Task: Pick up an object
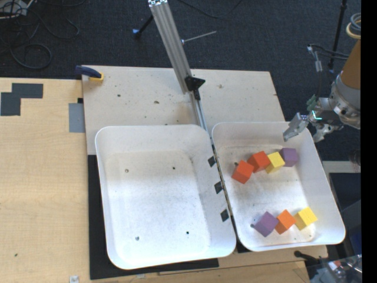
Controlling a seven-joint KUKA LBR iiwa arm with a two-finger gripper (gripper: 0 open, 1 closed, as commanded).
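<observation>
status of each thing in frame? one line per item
End effector: over the right bin's far right corner, holding nothing.
Upper row of four small blocks: resting, touching.
Lower row of three small blocks: resting, touching.
Right shallow white bin: holds both rows.
Left shallow white bin: flat on bench.

A bare white bin (154, 199) lies on a pale board (153, 96). A slanted aluminium rail (171, 37) rises behind it. A blue-and-yellow clamp (89, 73) grips the board's far left corner. Cables (23, 25) trail over dark carpet (253, 22).
</observation>
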